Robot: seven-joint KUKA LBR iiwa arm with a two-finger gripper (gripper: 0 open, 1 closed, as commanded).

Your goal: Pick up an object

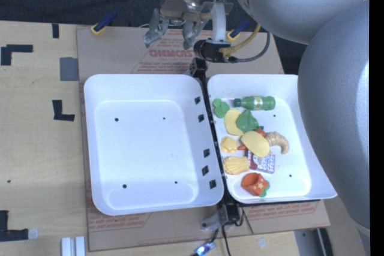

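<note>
Because the hand (pixel 170 33), splayed and grasping nothing, is held beyond the right bin (pixel 300 129), a neighbour could be nudged when its crowded toys (pixel 247 144) are reached.

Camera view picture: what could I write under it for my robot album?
Robot gripper hovers open above two white bins; toy food fills the right one.

A pale wooden desk (pixel 36 147) with black angular marks spans the left of the frame. On it, across the centre, lies a flat brown cardboard sheet (pixel 123 45) with red print. Two shallow white plastic bins sit side by side on the sheet, touching: the left white bin (pixel 96 147) at centre, the right white bin (pixel 300 171) toward the lower right.
</note>
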